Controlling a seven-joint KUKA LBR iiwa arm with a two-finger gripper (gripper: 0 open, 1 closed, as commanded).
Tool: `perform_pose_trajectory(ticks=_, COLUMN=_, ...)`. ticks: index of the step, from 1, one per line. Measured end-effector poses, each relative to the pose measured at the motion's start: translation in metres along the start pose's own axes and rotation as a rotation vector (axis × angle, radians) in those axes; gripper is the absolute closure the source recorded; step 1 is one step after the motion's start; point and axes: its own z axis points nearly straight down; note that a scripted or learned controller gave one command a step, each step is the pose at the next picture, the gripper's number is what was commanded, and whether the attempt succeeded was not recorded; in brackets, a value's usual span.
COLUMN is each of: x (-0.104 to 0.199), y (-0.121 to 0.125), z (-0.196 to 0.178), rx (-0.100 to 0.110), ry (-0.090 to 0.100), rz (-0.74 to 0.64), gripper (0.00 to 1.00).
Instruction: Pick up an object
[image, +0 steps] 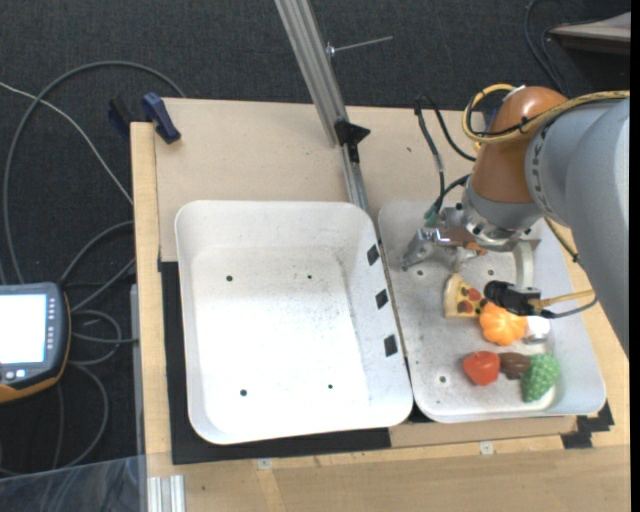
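Camera view. You have the gripper (426, 246) low over the far end of the right bin (432, 392), close to the wall it shares with the left bin (200, 300). The wrist and the orange band sit right above it. From this angle you cannot tell whether the gripper is spread or closed, and nothing can be seen held in it.

The objects all lie in the right bin, on the near side of the gripper:
- The pizza slice (461, 298) is nearest, just beside the gripper toward the near edge, and apart from it.
- An orange fruit (501, 325) lies next to the slice on its near right side.
- A small white piece (539, 326) lies against the right side of the fruit.
- A red tomato (481, 367), a brown piece (516, 364) and a green bunch (541, 377) form a row nearer the near rim, well apart from the gripper.

Both bins rest on the bench (250, 160). A blue clamp (160, 116) grips its far left corner.
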Motion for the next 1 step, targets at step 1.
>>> perform_pose_trajectory(ticks=1, x=0.0004, y=0.0021, z=-0.015, rx=-0.008, ry=0.0, rz=0.0, gripper=1.0)
